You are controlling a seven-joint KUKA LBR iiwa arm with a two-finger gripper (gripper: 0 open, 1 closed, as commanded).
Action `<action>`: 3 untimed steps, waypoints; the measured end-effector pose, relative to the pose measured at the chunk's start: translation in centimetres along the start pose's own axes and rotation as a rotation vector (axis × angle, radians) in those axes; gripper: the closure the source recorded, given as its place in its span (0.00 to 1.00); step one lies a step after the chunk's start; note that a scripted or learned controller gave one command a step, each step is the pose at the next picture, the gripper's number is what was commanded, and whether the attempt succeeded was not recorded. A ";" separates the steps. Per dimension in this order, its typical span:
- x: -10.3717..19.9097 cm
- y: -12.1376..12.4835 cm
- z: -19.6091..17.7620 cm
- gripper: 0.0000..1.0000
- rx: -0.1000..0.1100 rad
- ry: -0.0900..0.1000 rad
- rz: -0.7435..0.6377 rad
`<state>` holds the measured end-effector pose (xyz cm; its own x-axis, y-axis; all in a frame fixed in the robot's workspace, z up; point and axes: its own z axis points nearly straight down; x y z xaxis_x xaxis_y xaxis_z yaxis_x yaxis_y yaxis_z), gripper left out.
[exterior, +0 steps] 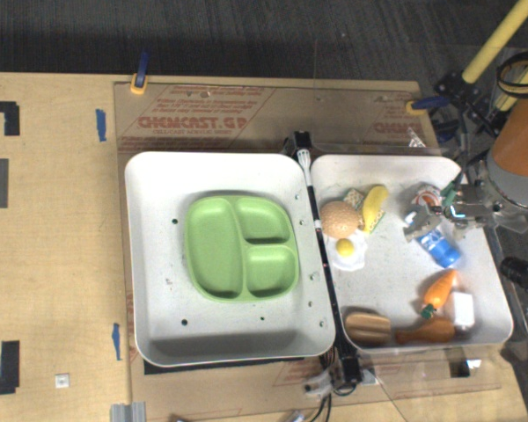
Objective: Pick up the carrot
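lying in right bin (497, 262), carrot (439, 290) btwn blue item (441, 251) & white block (462, 309), claw (433, 209) above, grip state unclear

A green divided plate (242, 247) sits mid left bin (150, 236). In the right bin (387, 253), a banana (373, 207) at 11 o'clock, possibly a fried egg (348, 251) below.
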<state>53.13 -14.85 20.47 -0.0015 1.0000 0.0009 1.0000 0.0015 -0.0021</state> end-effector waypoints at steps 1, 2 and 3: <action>-2.1 -3.1 8.6 0.00 0.001 0.001 -0.142; -5.2 -4.7 11.6 0.00 -0.011 -0.002 -0.357; -4.7 -4.3 10.3 1.00 -0.023 0.000 -0.360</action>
<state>48.83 -19.55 10.13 -0.3539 0.9353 -0.0029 0.9351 0.3538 0.0206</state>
